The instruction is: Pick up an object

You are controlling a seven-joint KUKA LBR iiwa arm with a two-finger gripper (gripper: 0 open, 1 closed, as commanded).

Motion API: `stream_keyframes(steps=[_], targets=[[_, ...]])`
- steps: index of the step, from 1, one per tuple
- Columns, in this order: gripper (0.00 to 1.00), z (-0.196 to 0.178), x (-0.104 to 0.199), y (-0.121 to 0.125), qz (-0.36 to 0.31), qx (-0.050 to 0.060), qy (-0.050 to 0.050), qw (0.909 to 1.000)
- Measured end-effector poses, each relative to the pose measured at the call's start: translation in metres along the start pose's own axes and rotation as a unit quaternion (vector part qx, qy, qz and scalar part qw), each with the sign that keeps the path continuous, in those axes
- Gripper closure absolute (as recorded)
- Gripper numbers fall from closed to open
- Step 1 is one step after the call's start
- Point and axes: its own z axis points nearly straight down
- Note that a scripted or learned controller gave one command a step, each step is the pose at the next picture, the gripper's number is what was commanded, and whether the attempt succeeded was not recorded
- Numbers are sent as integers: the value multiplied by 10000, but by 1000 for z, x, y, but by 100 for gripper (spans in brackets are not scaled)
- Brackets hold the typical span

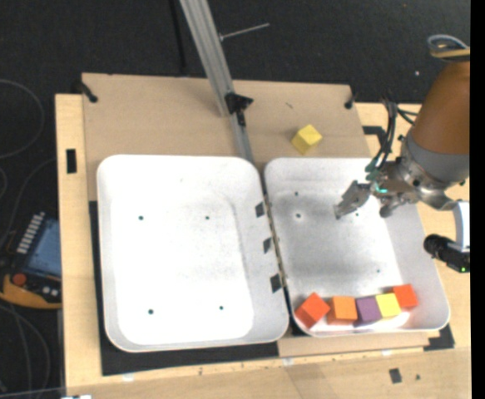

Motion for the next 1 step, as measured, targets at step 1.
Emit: stream_keyframes(steps=[1], targets=[[0, 105, 42, -56, 22, 49, 12, 10000]])
